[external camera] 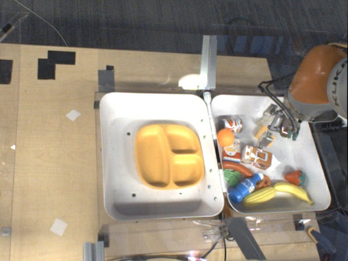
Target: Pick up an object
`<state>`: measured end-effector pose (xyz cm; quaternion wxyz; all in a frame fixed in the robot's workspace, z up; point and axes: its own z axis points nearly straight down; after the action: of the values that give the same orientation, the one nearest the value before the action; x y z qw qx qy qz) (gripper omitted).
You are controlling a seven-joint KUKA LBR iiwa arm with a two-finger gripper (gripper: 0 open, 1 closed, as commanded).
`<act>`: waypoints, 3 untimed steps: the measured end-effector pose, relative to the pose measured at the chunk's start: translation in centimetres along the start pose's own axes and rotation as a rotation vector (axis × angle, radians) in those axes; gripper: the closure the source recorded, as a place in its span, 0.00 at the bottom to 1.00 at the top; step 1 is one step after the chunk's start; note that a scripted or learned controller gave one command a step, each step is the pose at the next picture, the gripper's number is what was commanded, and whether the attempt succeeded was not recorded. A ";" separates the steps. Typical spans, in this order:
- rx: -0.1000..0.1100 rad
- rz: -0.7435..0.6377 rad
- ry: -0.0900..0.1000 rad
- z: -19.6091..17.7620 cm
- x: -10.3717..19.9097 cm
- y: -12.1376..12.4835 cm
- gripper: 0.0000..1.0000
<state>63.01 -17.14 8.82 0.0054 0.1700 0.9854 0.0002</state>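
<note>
Left bin [111,145]: filled centrally by a yellow divided tray [167,155]. Right bin [321,167]: toys heaped along its left and near edges, banana [277,192] at the near edge. Gripper [270,125] poised mid-bin, presumably for descent; whether released or clenched cannot be told.

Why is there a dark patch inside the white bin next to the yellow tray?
In the camera view, that dark patch is a soft shadow along the near inside wall of the left bin, just below the yellow tray; the right bin looks brighter, and the gripper above it is a bit blurry.
</note>
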 end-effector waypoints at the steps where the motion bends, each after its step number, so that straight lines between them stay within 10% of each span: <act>1: 0.001 0.307 0.009 -0.4 -3.8 -2.0 0.00; 2: 0.000 0.711 0.001 -3.7 -0.2 2.3 0.00; 3: 0.002 0.730 0.002 -0.5 -0.6 7.6 0.00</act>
<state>66.13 -10.21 9.37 0.0039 0.5106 0.8598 0.0014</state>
